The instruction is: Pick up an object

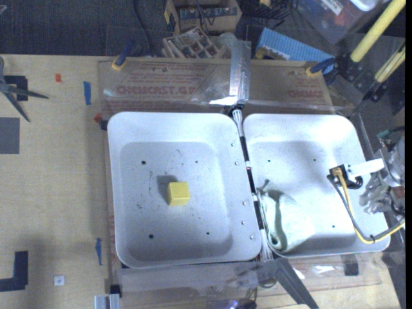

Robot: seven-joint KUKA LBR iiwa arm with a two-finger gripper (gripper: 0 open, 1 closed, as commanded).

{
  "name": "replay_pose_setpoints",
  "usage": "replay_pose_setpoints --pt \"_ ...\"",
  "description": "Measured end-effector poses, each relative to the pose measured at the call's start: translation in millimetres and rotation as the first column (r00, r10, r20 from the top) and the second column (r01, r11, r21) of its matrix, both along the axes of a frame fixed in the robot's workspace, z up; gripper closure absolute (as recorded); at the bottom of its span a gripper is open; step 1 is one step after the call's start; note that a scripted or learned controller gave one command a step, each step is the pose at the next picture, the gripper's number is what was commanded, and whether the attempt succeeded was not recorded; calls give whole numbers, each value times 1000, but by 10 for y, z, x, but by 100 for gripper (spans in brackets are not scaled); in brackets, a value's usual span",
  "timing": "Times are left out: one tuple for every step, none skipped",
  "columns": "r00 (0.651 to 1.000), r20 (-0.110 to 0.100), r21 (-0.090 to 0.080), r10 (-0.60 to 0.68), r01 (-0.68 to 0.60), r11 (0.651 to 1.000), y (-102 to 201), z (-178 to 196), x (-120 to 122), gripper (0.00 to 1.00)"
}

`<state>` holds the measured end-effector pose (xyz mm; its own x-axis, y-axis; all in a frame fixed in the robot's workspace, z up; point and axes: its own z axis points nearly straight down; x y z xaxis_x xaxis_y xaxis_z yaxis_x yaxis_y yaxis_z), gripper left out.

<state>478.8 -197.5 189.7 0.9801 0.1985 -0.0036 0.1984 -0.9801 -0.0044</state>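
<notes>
Right, the small yellow cube point(179, 193) sits flat on the floor of the left white plastic bin point(122, 140), roughly at its centre, with nothing touching it; well to the right of the cube, across the ridge where the two bins meet, the right white plastic bin point(302, 134) holds a limp pale-green strip point(277, 221) near that ridge; the gripper point(381, 195) sits at the right bin's far edge, well apart from the cube, and its grasp cannot be told; a yellow cable point(353, 214) loops beside it.
</notes>
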Motion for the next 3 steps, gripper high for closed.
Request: replay_pose_setpoints --pt "1000 0 0 0 0 1000 120 -268 -1 100" --pt "1000 3 -4 3 -3 1000 260 79 6 100" --pt "1000 3 -4 4 -4 1000 257 174 12 100"
